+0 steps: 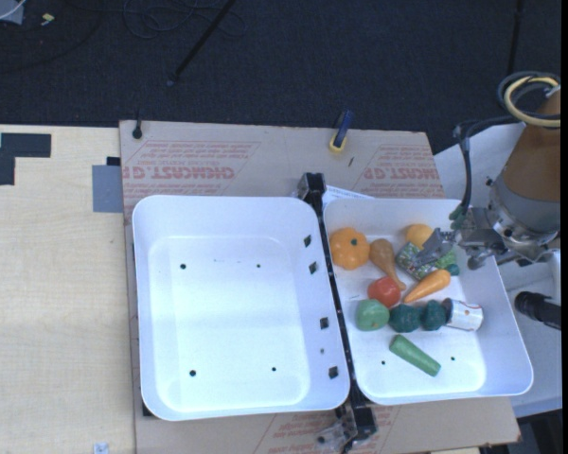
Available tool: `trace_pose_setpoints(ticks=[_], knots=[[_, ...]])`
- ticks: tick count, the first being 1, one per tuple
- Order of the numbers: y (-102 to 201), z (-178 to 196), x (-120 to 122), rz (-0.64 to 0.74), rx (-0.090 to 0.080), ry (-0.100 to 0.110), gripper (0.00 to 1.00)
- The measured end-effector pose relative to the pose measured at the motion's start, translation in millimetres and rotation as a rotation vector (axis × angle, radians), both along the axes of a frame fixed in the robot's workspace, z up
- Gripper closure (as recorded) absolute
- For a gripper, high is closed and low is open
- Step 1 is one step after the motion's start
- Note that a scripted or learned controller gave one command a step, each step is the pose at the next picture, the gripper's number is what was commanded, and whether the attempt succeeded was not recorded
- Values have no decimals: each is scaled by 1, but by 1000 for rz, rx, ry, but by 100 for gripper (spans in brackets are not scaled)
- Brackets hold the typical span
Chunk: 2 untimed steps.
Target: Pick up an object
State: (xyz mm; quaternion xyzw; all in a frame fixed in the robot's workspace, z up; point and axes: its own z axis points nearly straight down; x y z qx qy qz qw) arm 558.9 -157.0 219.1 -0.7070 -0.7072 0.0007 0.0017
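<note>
In the camera view, the pincer (442, 244) is seen low in the right bin (511, 367); whether it is open cannot be told. A carrot (427, 286) lies just below it. One uncrowded item should be approached squarely.

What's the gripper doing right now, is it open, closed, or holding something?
Gripper: down in the right bin, among the toy food near the carrot. Open or closed, or holding anything: cannot be told from this view.
</note>
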Motion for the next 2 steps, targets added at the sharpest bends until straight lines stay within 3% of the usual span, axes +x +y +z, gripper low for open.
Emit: trace_pose_setpoints(ticks=[1,2], knots=[[40,-134,56,4,3,7,0],[37,-117,56,-1,1,3,100]])
